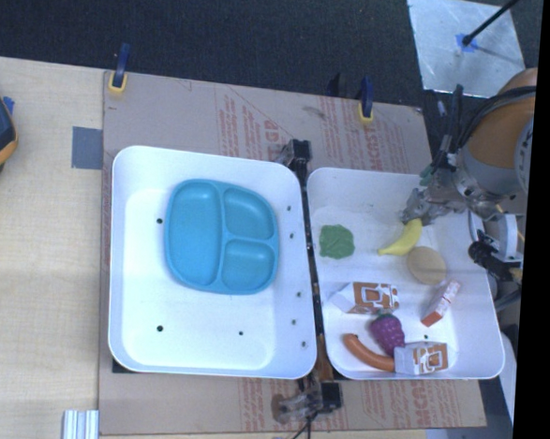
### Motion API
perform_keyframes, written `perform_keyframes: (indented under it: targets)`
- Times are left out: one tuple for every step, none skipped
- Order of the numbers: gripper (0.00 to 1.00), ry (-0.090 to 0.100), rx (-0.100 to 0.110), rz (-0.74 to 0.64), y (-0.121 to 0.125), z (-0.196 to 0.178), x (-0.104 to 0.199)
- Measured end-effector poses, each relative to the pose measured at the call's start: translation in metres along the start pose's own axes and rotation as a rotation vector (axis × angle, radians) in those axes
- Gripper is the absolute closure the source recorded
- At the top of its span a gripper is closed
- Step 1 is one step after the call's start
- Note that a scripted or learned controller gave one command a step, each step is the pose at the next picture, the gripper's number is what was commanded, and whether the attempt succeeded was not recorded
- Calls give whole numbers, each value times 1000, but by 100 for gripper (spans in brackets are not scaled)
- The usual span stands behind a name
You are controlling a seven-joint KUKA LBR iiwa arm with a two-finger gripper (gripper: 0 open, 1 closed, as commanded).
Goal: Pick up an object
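Gripper (424, 204): low in the right bin (352, 186), near its far wall; finger state cannot be told. Banana (402, 240): just below-left of the tool, touching or nearly so, long axis slanting away down-left. Tan disc (426, 265) sits close beneath; green lump (336, 241) lies farther left. Open floor lies leftward; the wall crowds the far side.

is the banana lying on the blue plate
No, the banana lies in the right bin; the blue plate is in the left bin.
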State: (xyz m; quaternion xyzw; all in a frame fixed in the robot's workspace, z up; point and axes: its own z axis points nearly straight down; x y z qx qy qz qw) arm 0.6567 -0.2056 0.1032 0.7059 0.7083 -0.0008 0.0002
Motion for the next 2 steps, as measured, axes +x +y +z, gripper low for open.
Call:
perform_keyframes:
  targets:
    - [100,0,1,-3,0,10,46]
    - [100,1,0,-5,-42,-90,144]
